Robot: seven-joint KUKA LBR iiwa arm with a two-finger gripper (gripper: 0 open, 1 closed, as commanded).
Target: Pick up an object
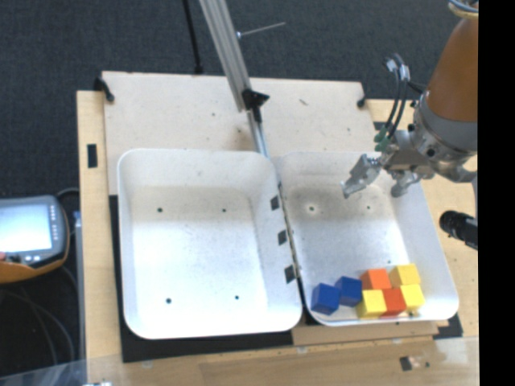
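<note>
Your small coloured cubes, blue, orange, yellow and red (370, 291), cluster in the near right corner of the right shallow white bin (322, 240). The fingers (356, 177) hang spread apart, grasping nothing, well beyond them, over the bin's far end.

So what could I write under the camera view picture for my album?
Robot gripper with open fingers over the right bin, blue, orange and yellow blocks clustered in its near corner.
</note>
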